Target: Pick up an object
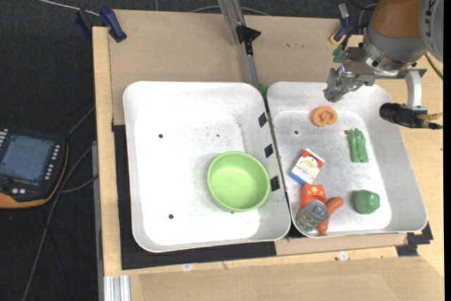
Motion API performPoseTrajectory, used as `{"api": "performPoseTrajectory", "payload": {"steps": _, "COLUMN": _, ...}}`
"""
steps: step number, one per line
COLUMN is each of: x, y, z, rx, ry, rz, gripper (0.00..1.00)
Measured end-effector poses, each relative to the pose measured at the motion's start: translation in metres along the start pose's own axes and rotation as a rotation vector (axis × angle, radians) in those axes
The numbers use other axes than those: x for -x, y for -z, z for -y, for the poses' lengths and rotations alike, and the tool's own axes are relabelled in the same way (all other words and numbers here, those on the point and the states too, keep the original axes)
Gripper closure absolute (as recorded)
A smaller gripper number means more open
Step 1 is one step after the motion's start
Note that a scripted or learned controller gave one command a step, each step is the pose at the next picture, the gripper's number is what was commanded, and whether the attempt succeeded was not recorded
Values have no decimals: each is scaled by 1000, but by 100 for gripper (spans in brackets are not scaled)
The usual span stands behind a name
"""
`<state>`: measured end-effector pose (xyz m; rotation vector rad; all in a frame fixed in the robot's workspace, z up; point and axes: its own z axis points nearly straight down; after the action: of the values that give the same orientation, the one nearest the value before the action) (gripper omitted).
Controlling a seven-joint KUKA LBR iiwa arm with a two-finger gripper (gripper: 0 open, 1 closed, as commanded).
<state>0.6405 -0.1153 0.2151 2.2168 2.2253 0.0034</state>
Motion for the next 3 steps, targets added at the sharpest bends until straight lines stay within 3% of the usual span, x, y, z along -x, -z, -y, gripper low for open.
{"api": "performPoseTrajectory", "payload": {"steps": 3, "x": -152, "y": -3, "z": -5, "rx": -1, "ry": 0, "rz": 0, "gripper": 100}}
